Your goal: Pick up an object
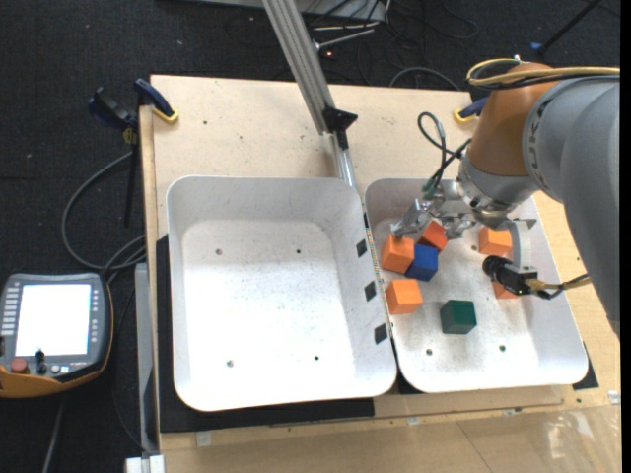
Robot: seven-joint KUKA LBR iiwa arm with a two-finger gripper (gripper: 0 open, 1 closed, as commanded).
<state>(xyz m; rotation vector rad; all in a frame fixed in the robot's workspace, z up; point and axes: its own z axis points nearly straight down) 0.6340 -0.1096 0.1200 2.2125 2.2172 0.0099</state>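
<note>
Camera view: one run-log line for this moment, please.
hand low in right bin | over orange/blue blocks | grasp: cannot tell | green block apart

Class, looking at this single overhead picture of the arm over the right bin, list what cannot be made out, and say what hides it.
- Camera view: the gripper fingers' opening, blurred among the blocks.
- The orange block by the blue block: partly covered by the gripper.
- The right bin's far corner: hidden by the arm.
- The small orange piece on the cable: too small to identify.
</note>
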